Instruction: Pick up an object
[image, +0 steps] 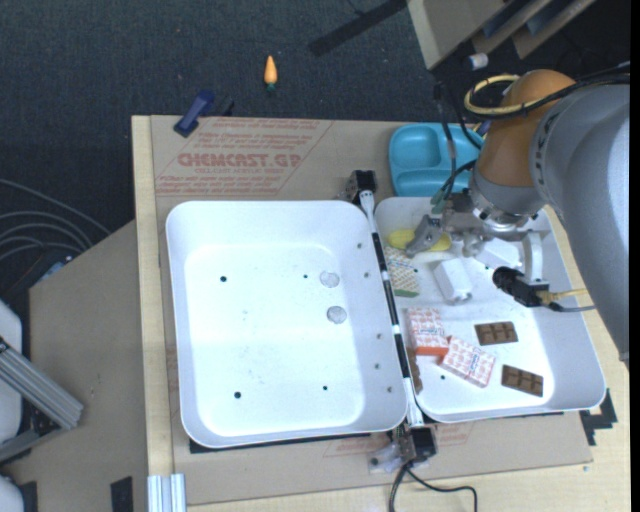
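So the pickable stuff is all in the right bin (575, 385). Nearest the hand (447, 238) is a small white block (455, 280), lying just below it in the picture with its long axis running roughly up-and-down with a slight slant. A yellow piece (402, 238) sits right beside the hand on its left, close to the divider between the bins. Further toward the front there's a red-and-white packet (425, 328), a checkered red packet (468, 361), and two brown chocolate-looking bars (497, 333) (522, 379).

The hand is down low over the back end of that bin, but can't tell whether it's open or closed, and I can't see anything held in it.

My guess: the white block or yellow piece is the easy target, barely a nudge away. The left bin (200, 330) just has two small round discs (330, 280).
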